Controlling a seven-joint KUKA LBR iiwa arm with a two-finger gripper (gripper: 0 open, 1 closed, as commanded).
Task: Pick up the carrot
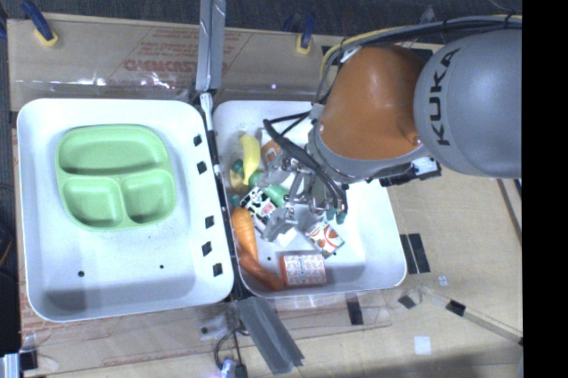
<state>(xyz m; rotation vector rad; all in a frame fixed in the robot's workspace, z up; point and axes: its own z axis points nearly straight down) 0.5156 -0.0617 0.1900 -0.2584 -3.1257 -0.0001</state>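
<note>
Against the left wall of the right-hand bin (383, 265) the carrot (246, 243) is seen lying flat, its upper end near a black-and-white patterned item (258, 205) and its lower end curving toward a small printed box (303, 269) at the bin's near edge. The gripper (293, 212) is held low over the clutter just to the carrot's right, and nothing is seen between its fingers; whether they are parted or closed cannot be told, since the metal parts are tangled visually with the objects beneath. The green divided tray (115, 177) is left alone in the other bin.

The carrot's long axis is judged to run roughly from the far side of the bin toward the near side, with the near end bent slightly rightward; which end is the tip cannot be told. For the approach to be done well, the gripper would need to be shifted leftward until centred over the carrot's straight upper half, and the fingers set across the long axis. Little room is left on the wall side, so a finger may be blocked there.
</note>
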